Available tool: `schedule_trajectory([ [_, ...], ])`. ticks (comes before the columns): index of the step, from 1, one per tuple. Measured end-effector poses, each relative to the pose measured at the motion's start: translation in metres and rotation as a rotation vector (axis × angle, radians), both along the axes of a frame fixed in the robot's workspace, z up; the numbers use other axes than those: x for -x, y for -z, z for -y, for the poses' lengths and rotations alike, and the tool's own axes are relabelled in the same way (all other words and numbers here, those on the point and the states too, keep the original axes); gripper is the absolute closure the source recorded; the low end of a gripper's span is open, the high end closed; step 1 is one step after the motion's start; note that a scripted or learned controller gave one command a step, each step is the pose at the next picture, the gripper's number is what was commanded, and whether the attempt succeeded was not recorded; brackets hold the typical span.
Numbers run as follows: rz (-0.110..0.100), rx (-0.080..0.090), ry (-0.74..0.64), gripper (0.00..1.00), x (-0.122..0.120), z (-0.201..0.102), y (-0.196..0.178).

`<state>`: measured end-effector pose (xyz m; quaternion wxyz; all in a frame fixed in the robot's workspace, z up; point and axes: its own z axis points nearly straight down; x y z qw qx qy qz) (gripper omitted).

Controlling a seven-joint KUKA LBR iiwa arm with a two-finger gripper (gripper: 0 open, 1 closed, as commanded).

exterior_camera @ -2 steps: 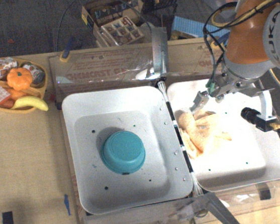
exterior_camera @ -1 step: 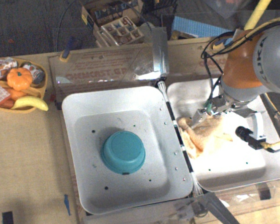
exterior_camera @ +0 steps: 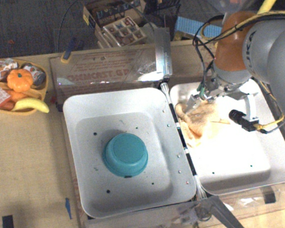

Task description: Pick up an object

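Camera view: arm (exterior_camera: 258, 45) reaches in from the right, gripper (exterior_camera: 202, 94) low over the right bin's (exterior_camera: 242, 171) upper-left corner, right at the top edge of a tan cloth (exterior_camera: 197, 119). Can't tell whether it's apart, together or gripping. Cloth lies crumpled against the bin's left wall. Teal bowl (exterior_camera: 126, 154) sits upside down mid left bin (exterior_camera: 80, 113), well apart.

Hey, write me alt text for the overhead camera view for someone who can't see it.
A grey robot arm reaches from the right, its gripper low over a crumpled tan cloth at the right bin's far left corner. The left bin holds an upturned teal bowl; a plate of toy food sits far left.
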<state>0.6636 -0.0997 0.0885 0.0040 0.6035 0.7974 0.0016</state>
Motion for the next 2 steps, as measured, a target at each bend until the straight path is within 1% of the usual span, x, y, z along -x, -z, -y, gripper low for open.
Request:
schedule_trajectory([
  [1,0.0,-0.001,-0.061,0.0,0.046,0.006,-0.001],
  [2,-0.002,-0.001,0.052,0.0,-0.005,0.016,0.0],
])
